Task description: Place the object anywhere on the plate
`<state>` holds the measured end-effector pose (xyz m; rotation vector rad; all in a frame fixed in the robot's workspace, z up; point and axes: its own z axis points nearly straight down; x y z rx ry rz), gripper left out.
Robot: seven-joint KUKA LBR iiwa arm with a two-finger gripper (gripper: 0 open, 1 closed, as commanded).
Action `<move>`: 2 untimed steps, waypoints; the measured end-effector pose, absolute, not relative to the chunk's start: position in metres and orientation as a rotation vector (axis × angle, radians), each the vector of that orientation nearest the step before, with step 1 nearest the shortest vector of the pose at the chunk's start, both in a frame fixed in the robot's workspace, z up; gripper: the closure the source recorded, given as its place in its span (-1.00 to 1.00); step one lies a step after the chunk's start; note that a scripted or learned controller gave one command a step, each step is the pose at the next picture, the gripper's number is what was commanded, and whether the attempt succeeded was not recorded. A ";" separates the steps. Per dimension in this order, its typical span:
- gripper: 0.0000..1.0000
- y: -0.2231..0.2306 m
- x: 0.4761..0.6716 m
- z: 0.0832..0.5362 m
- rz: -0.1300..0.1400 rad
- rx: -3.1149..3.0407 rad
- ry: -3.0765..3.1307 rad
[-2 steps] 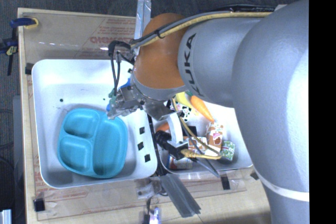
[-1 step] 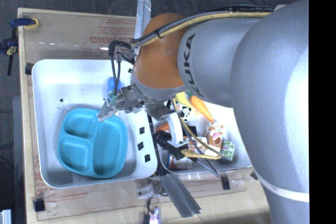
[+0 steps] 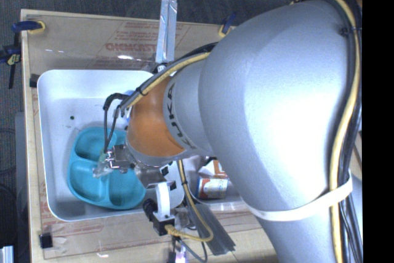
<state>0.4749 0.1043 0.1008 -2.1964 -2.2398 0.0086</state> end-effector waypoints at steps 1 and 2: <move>1.00 0.108 0.474 0.110 0.010 -2.180 -2.246; 1.00 0.151 0.475 0.102 0.011 -2.599 -1.771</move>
